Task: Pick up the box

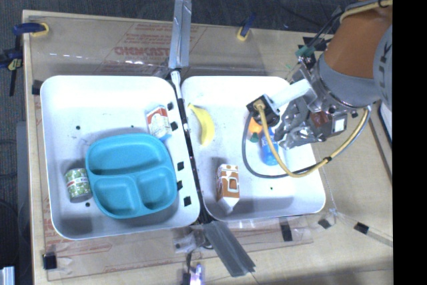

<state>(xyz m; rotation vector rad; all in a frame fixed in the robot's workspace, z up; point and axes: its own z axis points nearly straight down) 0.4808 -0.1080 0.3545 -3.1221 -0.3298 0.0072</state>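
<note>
Two white bins side by side on the bench, split by a black divider strip.

Left bin (60, 97): blue sectioned tray (130, 175) lying flat, low and central. Small green-labelled can (77, 184) just beside the tray's left edge. Small red and white carton (157, 121) near the divider, just above the tray's upper right corner.

Right bin (230, 87): banana (203, 123) near the divider in the upper left part. The box (228, 183) (orange and white carton, the task item) stands in the lower left part of this bin, below the banana, apart from it and well apart from the arm.

Arm (357, 43) enters from the right, orange band showing at the top right. Gripper (293, 130) sits over the right half of the right bin, with a yellow cable (303, 170) looping beneath it. Cannot tell how the gripper is set; the wrist hardware and cable clutter that area. Nothing can be seen held in it.

Just left of the gripper, partly hidden by it: something blue with an orange bit above it (268, 151) (identity unclear). The box is not in contact with the gripper.
</note>
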